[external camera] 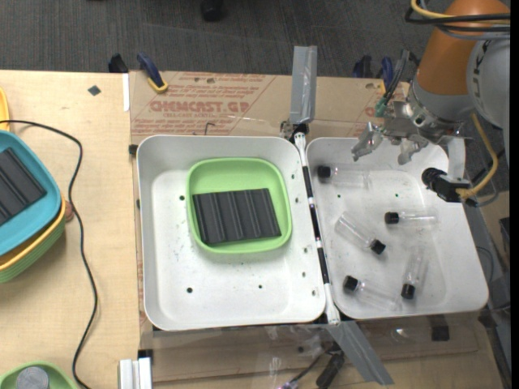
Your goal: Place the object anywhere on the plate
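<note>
A green square plate [279, 186] sits in the left white bin [162, 282], and a dark ribbed pad [237, 215] lies flat on it. Several clear tubes with black caps lie scattered in the right bin [454, 298], among them a tube [409, 216] near the middle and another tube [361, 237] just left of it. My gripper [381, 148] hangs over the far edge of the right bin, above the tubes. It is open, and nothing is between its fingers.
A black cap [323, 171] lies near the right bin's far left corner. Two more capped tubes [408, 288] rest near its front edge. A teal and yellow stack of dishes [28, 209] sits on the bench at far left, with a black cable [81, 217] running beside it.
</note>
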